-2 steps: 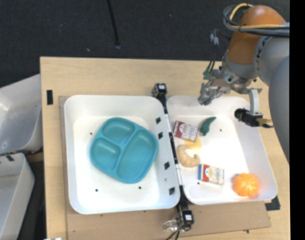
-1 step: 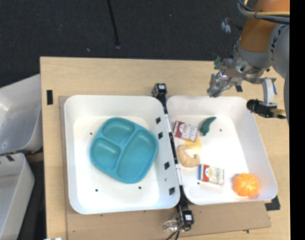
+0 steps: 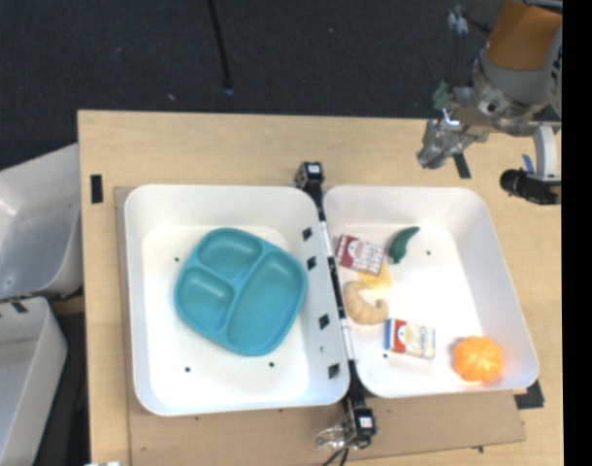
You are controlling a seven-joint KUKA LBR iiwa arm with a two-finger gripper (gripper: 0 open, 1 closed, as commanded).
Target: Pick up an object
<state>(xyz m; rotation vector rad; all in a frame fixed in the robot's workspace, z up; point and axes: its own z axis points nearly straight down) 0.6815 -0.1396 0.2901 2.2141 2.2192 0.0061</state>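
Nothing picked up yet. Grey metal hand (image 3: pixel 442 149) above tabletop's far right corner, outside white plastic right bin (image 3: pixel 505 280); opening impossible to tell. Round orange fruit (image 3: pixel 476 358) waiting near bin's near right corner.

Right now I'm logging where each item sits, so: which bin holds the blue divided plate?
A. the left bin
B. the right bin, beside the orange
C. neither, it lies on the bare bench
A: the blue divided plate lies alone inside the left bin, while the orange sits in the right bin.
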